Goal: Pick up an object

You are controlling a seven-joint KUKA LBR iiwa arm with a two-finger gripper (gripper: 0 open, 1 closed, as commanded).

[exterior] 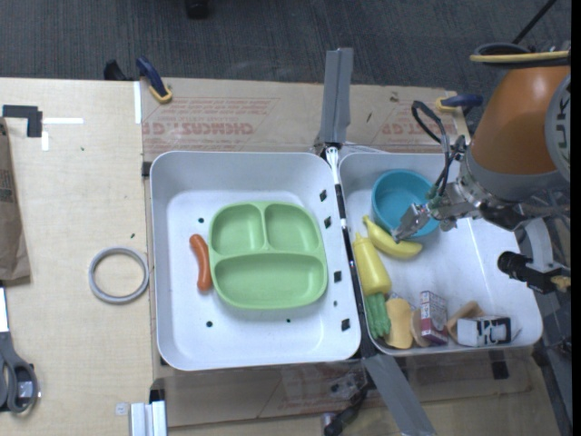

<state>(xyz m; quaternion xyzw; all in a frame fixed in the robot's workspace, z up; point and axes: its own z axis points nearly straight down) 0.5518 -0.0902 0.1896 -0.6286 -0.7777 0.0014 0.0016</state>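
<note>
The banana (392,241) lies in the right bin (490,280), just below the blue bowl (403,200) and touching the top of the yellow bottle (371,263), and the gripper (413,222) hangs right at the bowl's lower rim above the banana's upper end, though how its jaws stand cannot be made out. Along that bin's near wall sit a green vegetable (377,315), a small carton (432,312) and a white bottle (483,331). Over in the left bin (172,271), a green divided plate (269,254) rests with an orange carrot (201,262) beside it.

Grey arm (522,134) from right, tool (413,225) low
</note>
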